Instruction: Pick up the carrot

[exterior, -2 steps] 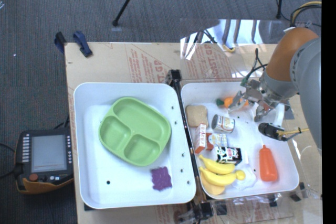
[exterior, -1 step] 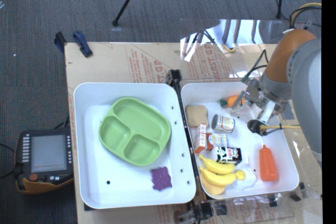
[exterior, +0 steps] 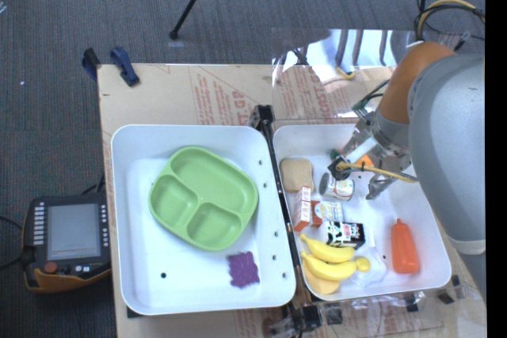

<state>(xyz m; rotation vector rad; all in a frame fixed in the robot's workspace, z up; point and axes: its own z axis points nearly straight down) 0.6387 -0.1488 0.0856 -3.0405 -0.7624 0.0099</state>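
Note:
A small orange piece that I take for the carrot (exterior: pixel 364 161) peeks out in the upper middle of the right bin (exterior: pixel 289 140), mostly covered by the gripper. My gripper (exterior: pixel 358 167) reaches in from the right and is low over that spot. Its two fingers (exterior: pixel 377 185) look spread apart, open, on either side of the orange piece. I cannot tell whether they touch it.
The right bin also holds a small can (exterior: pixel 342 187), a tan bread slice (exterior: pixel 297 173), little cartons (exterior: pixel 308 210), a cow-print box (exterior: pixel 343 233), bananas (exterior: pixel 331 260) and an orange-red bottle (exterior: pixel 404 247). In the left bin (exterior: pixel 127 249) lie a green divided plate (exterior: pixel 203 198) and a purple piece (exterior: pixel 243 269).

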